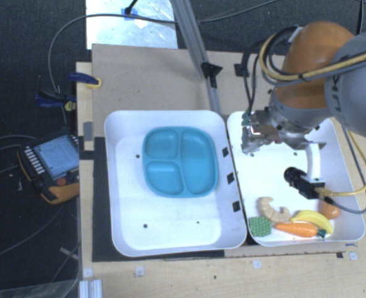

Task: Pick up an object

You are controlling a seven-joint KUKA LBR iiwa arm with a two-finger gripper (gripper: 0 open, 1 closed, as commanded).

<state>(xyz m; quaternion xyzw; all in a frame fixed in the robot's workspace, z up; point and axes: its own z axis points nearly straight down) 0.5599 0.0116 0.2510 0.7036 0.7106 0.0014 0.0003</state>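
Strung along the near edge of the right bin, toward its right corner: a yellow banana, an orange carrot lying just in front of it and touching it, a knobbly tan piece at the banana's left end, a small green piece close to the bin's left wall, and a rounded orange-brown piece at the banana's right end (too small to name with any confidence). All of them down on the white bin floor.

Well apart from that cluster, up near the far left corner of the same bin: the gripper, metallic, pointing down over bare floor. Spread or pressed together: impossible to tell from this slant.

Behind it, the grey arm with its orange band, reaching in from the right across the bin's far edge.

Just beside, to the left: the left bin, with a blue divided plate lying flat near its middle.

Underneath both bins, the tan bench.

Off the bench, on the dark floor at far left, a handheld unit with a grey screen and a yellow-orange casing, cables looping around it.
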